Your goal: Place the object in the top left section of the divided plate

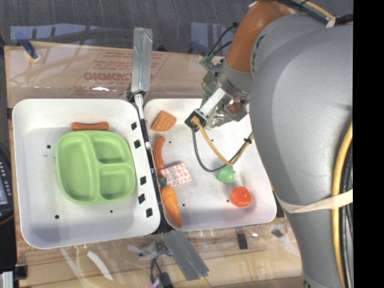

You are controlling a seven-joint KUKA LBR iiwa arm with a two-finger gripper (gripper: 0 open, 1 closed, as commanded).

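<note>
We see one grey arm (300,131) reaching in from the right, its gripper (228,108) hanging over the far part of the right bin (204,206). We cannot tell how far the gripper is open, or whether it has hold of anything.

There are two bins. The left bin (36,221) carries one green plate (75,167), with its large section on the view's left and two smaller sections stacked on its right.

We cannot tell which piece is the task's object.

There are two sausages. The left sausage (90,125) lies in the left bin just beyond the plate's far rim, long axis left to right, well apart from the gripper. The right sausage (158,152) lies by the right bin's left wall, long axis far to near.

Nearer us, one carrot (171,206) lies along that wall, tip toward the near rim. One patterned packet (176,174) sits between these two. One orange wedge (163,122) lies left of the gripper, near it. One red ball (241,196) and one green piece (225,174) lie nearer us than the gripper.
</note>
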